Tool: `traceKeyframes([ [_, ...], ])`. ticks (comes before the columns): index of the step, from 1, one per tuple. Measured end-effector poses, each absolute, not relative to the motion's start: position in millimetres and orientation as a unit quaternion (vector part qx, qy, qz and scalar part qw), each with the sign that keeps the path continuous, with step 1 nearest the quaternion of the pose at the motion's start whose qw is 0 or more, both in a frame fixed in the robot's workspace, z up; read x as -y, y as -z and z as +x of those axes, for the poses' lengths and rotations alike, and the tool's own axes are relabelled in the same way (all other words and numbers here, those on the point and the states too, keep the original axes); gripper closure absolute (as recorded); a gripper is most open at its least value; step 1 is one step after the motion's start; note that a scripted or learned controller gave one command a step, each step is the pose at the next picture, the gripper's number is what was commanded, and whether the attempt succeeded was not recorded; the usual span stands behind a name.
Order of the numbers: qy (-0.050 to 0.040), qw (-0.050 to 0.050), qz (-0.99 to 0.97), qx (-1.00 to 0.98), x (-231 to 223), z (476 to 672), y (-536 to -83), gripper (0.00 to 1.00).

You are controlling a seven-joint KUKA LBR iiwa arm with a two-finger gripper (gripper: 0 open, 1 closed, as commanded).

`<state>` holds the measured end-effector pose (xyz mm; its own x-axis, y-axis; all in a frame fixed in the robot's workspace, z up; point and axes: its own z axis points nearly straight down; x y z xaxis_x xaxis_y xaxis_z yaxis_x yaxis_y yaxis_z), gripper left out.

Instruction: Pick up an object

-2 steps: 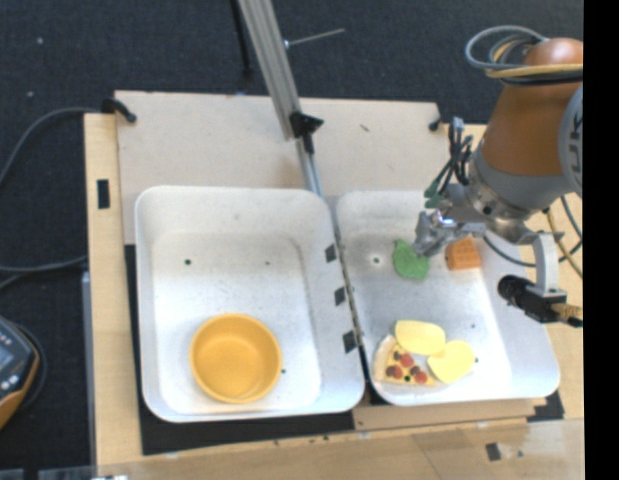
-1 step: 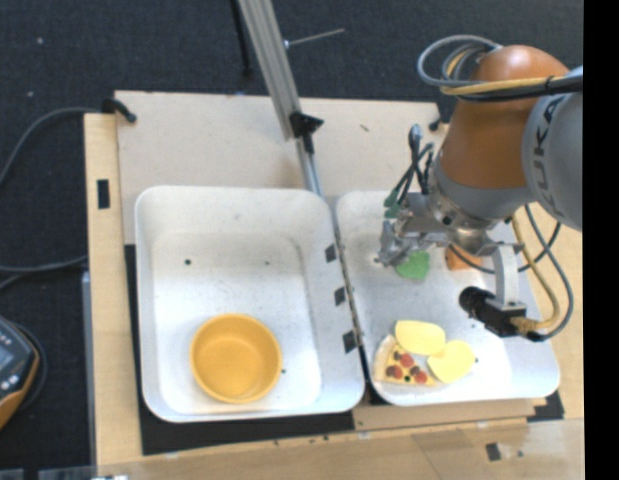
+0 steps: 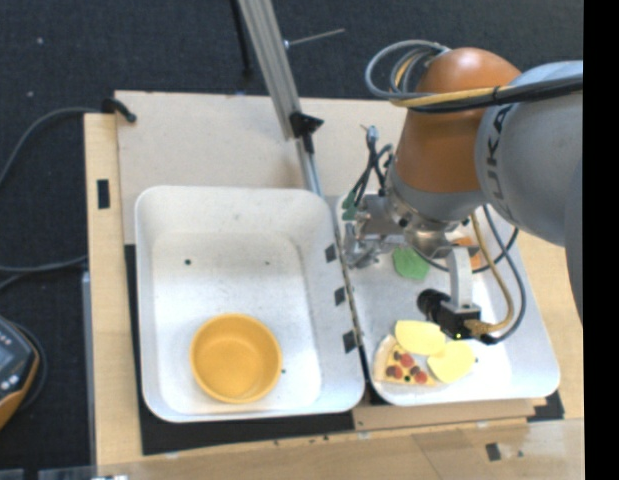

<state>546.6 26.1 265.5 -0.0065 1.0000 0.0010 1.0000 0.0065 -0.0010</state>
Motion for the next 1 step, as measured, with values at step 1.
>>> traceKeyframes([
  [1, 0.0, 0.0, -0.705, 0.709, -74.3, 536.1, -248.7, 1.0],
])
